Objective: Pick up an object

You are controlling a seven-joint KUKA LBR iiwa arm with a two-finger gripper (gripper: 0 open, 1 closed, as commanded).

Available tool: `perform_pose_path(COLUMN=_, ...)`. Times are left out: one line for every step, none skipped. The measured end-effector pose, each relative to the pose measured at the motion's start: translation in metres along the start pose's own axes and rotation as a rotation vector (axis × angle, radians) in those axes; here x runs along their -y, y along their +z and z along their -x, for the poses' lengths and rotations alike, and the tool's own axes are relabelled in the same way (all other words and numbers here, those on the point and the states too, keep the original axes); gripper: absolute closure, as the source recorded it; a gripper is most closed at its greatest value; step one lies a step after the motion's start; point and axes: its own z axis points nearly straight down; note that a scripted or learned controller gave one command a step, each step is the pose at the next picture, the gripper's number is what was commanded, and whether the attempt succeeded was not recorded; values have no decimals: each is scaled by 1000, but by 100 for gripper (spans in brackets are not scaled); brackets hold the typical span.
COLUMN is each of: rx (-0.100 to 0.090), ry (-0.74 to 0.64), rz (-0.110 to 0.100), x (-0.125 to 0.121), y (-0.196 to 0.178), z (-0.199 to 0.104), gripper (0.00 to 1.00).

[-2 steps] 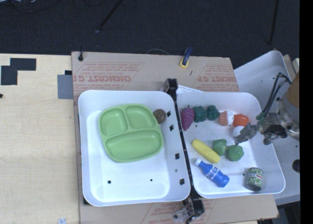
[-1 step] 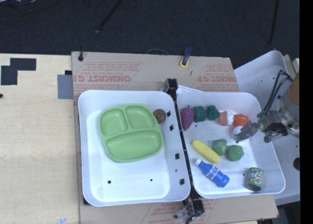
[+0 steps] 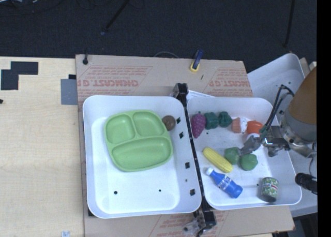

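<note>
Nearest the camera, along the near rim of the right bin [image 3: 289, 200], a blue bottle [image 3: 225, 182] and a patterned can [image 3: 268, 189] are seen. The gripper [image 3: 252, 146] is positioned just beyond a pair of green vegetables [image 3: 241, 158], near that bin's middle; whether it is wide or narrow cannot be told, and nothing is seen held. The approach step is judged to be in hand. A descent onto the green pieces, then a closing and a lift, would be called for next. No clear long axis is shown by those rounded pieces; the yellow corn [image 3: 217, 159] just beside them, on the side toward the left bin [image 3: 93, 127], is laid diagonally.
</note>
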Motion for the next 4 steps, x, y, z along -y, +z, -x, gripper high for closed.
perform_pose_path(rx=0, ry=0, rz=0, x=3, y=44, z=-1, gripper=0)
perform_pose_path(rx=-4, ry=-1, rz=1, x=10, y=101, z=-2, gripper=0)
perform_pose_path(rx=0, ry=4, rz=3, x=10, y=115, z=-2, gripper=0)
perform_pose_path(rx=1, ry=12, rz=5, x=10, y=103, z=0, gripper=100)
